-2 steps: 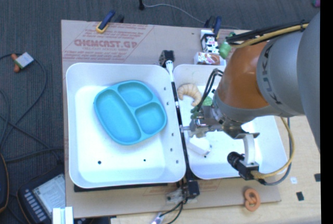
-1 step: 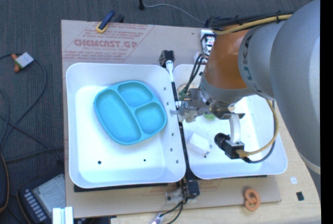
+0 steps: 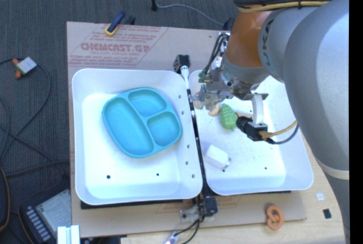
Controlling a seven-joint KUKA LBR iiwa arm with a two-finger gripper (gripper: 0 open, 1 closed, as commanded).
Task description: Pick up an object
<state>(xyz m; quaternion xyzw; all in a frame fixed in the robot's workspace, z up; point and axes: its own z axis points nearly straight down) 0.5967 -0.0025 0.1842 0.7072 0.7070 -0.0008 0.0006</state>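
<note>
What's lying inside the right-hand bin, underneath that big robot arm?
A green object, a tan piece beside it and a white block lie in the right bin. The arm covers the bin's far part.

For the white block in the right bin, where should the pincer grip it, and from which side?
Probably straight down from above, closing across the narrower sides of the white block. It lies flat and skewed on the right bin floor, near the wall between the bins but apart from the green toy, so the pincer would likely need turning to match its skew.
</note>
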